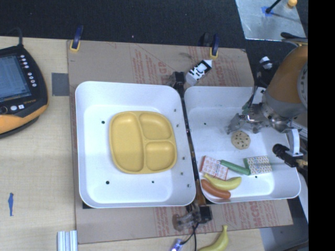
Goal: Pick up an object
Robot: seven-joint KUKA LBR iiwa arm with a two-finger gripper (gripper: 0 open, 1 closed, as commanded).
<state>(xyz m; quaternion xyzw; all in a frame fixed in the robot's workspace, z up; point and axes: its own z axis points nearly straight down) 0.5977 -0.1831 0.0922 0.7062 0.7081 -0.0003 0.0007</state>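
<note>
Now arm leans in frm right, pincer spread just abv cookie.

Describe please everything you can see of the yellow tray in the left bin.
The yellow tray is a rounded, plastic-looking plate with three compartments: one long at its left, two smaller at its right. It lies flat, right side up, near the middle of the left bin, slightly turned. Nothing lies in it and only the bin floor touches it.

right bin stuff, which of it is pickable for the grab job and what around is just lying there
For the job: gripper, cookie, banana, hot dog, green stick.
Lying about: yellow divided tray, handheld controller, second banana outside the bins.
</note>
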